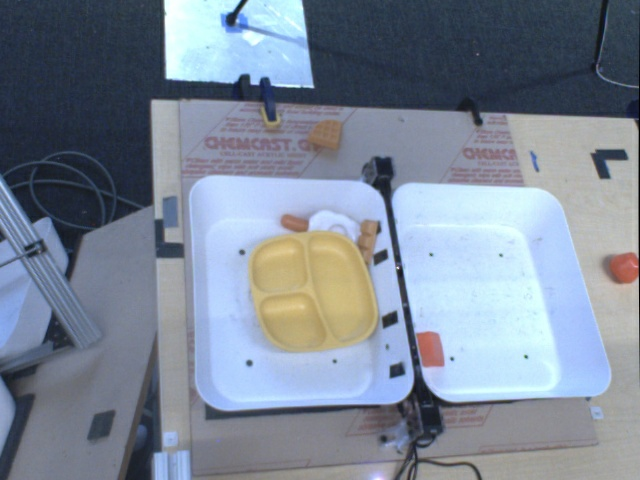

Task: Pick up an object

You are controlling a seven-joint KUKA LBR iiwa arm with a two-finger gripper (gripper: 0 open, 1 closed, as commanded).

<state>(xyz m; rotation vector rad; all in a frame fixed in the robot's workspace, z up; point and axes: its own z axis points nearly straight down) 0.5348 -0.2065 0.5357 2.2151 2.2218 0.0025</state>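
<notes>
Two shallow white bins stand side by side on a brown board with red lettering, which lies on the pale desk. The left bin holds a yellow three-compartment plate, lying flat near the bin's middle with nothing in its compartments. Just beyond the plate's far edge lie a small orange sausage-shaped piece, a white object partly tucked under the plate's rim, and a small tan piece close to the bin's right wall; what the white object and the tan piece are cannot be told. The right bin holds one orange-red block, resting on the floor of the bin in its near left corner, just beside the wall that the two bins share. Outside the bins, a tan waffle-like piece lies on the board behind the left bin, near a blue and yellow clamp at the board's far edge, and a second orange-red object sits on the desk to the right of the right bin, well apart from everything else. A silvery sheet lies on the dark floor behind the desk. Whether the gripper is apart or together cannot be told.
</notes>
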